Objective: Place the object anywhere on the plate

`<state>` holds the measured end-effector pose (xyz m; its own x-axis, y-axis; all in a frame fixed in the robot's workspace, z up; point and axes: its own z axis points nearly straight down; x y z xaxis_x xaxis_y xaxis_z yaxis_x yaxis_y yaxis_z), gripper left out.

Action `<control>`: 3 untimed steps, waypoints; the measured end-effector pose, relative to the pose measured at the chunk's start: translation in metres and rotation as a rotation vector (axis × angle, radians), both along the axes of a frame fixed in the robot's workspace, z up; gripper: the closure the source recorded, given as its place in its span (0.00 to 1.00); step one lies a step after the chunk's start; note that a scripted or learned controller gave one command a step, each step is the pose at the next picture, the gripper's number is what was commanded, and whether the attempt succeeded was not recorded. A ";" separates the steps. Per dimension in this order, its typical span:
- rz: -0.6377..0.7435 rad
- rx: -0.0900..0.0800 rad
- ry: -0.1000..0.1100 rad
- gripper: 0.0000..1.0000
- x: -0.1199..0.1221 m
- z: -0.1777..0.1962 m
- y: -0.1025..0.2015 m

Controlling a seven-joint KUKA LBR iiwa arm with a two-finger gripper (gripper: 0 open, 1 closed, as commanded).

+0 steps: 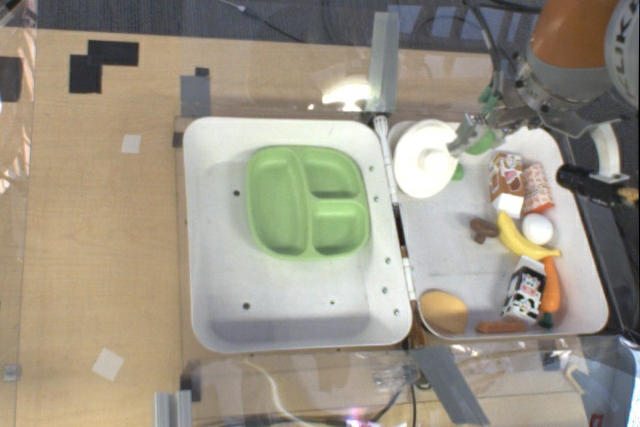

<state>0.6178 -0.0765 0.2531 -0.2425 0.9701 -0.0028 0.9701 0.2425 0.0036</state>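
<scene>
The green divided plate (305,202) lies in the middle of the left bin (215,315). My gripper (462,143) reaches from the upper right into the right bin's far left corner. It is shut on a white round object (420,170), with one finger lying across the object's top toward its middle. The white object overlaps the rim between the two bins and looks lifted off the floor. It is about one object's width to the right of the plate's right edge.
The right bin (440,245) holds a brown snack packet (506,175), a red-and-white can (538,187), a banana (520,240), an egg (539,230), a cow-print carton (523,293), a carrot (551,290), a sausage (500,326) and a tan lump (444,310). A metal post (384,55) stands behind the divider.
</scene>
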 end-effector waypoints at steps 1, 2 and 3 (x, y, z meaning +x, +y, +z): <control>0.065 0.003 0.003 1.00 -0.016 -0.047 0.047; -0.058 0.002 0.002 1.00 -0.022 -0.069 0.113; -0.061 0.003 0.001 0.00 -0.022 -0.068 0.111</control>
